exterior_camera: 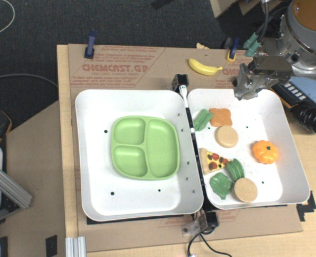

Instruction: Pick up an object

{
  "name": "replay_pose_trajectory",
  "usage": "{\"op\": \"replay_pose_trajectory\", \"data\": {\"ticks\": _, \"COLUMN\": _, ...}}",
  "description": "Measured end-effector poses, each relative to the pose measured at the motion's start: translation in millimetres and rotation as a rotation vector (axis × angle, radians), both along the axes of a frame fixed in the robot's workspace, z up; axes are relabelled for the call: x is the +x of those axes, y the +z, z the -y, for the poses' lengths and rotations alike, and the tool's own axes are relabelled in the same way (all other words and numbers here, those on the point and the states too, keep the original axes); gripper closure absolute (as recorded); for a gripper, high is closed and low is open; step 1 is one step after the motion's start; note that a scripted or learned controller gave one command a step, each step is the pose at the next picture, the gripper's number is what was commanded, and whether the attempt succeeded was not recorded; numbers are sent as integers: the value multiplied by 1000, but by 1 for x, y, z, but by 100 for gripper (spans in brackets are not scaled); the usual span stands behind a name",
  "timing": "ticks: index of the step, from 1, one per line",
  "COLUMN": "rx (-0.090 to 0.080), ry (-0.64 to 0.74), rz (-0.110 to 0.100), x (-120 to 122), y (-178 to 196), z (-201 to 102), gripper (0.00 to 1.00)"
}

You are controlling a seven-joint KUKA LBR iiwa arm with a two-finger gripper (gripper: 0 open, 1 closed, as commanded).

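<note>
the gripper (247, 91) hangs over the far edge of the right bin (291, 143), near its back rim, with nothing visibly held between its dark fingers; how far apart they stand i cannot tell from here. every toy food lies nearer the viewer than the gripper. closest is the orange toast slice (220, 116), just down and to the left, touching a green pepper piece (201, 119). below them sit a tan round cracker (226, 137) and an orange pumpkin (266, 151). the pizza slice (213, 160) lies further forward. the green divided plate (145, 146) fills the left bin (88, 159), well apart. a banana (204, 67) rests on the cardboard (120, 66) outside both bins.
</note>
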State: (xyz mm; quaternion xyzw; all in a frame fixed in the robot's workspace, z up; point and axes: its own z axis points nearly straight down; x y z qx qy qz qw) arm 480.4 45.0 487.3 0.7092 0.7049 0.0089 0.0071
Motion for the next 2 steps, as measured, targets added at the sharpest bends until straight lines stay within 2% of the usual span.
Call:
{"op": "replay_pose_trajectory", "data": {"ticks": 1, "rx": -5, "ry": 1, "rz": -40, "x": -3, "y": -172, "z": 28, "gripper": 100}}
{"op": "replay_pose_trajectory", "data": {"ticks": 2, "rx": -2, "ry": 7, "rz": -39, "x": -4, "y": -311, "z": -10, "gripper": 100}}
